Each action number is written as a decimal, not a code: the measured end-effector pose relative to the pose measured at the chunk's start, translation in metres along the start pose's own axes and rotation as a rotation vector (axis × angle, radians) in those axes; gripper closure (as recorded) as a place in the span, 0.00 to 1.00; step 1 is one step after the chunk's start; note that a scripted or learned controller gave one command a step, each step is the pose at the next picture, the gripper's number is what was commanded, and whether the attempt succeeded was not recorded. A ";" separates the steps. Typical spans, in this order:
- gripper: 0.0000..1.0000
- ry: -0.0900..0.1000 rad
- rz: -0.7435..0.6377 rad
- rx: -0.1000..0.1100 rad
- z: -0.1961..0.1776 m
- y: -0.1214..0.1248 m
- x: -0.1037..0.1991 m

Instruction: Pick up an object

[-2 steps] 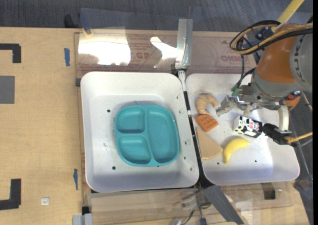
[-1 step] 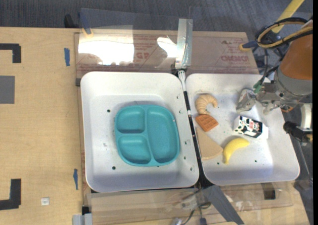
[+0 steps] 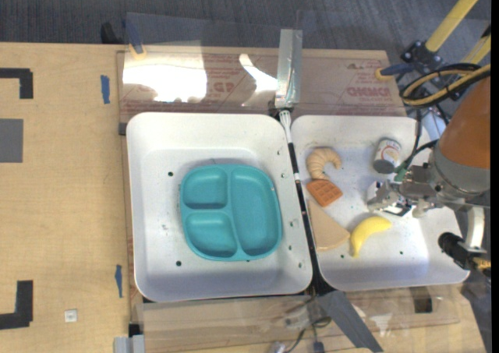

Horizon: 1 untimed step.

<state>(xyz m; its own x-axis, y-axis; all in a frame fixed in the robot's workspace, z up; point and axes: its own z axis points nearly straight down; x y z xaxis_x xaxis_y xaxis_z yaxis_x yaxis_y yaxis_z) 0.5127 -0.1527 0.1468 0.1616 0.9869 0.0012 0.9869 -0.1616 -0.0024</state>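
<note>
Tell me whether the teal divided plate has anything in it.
Empty. All three compartments of the teal divided plate show bare teal, and it lies flat in the left bin. The food items lie in the right bin.

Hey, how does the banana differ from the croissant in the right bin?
The banana is bright yellow; the croissant is pale tan-brown. The banana lies nearer the bin's front edge, while the croissant sits toward the back, close to the divider between the bins. The banana lies just below the end effector; the croissant is farther from it. Both are curved and rest on the floor of the right bin.
</note>
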 end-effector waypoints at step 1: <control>0.00 -0.003 -0.236 -0.006 -0.018 0.096 0.000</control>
<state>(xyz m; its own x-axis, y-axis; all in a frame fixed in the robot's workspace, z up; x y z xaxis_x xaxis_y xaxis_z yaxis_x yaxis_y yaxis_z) 0.6075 -0.1685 0.1643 -0.0735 0.9973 -0.0021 0.9973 0.0735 0.0040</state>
